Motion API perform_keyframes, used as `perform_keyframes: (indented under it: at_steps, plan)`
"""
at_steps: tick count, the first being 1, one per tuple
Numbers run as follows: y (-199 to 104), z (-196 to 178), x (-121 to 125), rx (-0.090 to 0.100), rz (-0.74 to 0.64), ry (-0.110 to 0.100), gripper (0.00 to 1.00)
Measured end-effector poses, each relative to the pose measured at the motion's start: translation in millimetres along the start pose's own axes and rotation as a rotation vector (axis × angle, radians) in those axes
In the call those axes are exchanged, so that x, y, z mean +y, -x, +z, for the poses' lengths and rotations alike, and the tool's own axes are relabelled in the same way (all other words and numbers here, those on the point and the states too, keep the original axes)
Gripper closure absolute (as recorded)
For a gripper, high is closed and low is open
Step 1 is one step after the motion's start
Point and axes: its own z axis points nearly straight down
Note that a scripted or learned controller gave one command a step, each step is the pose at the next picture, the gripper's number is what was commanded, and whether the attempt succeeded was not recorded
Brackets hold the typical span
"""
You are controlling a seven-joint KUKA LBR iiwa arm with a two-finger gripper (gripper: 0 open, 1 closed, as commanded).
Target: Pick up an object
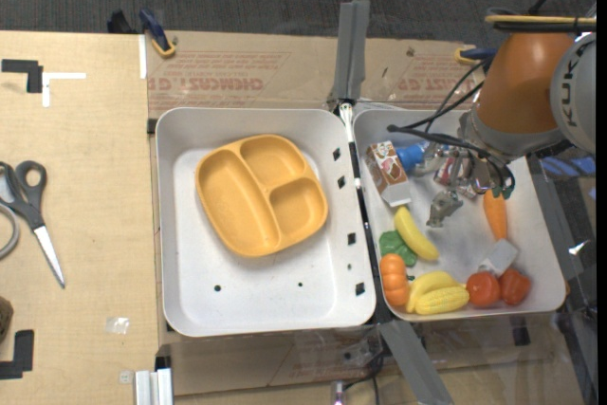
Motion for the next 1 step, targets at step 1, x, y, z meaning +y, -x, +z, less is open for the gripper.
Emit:
perform_keyframes:
  at_steps: [1]
  plan:
    - [16.9,-6.5,-84.4,-0.005,-0.191,-0.002,0.0]
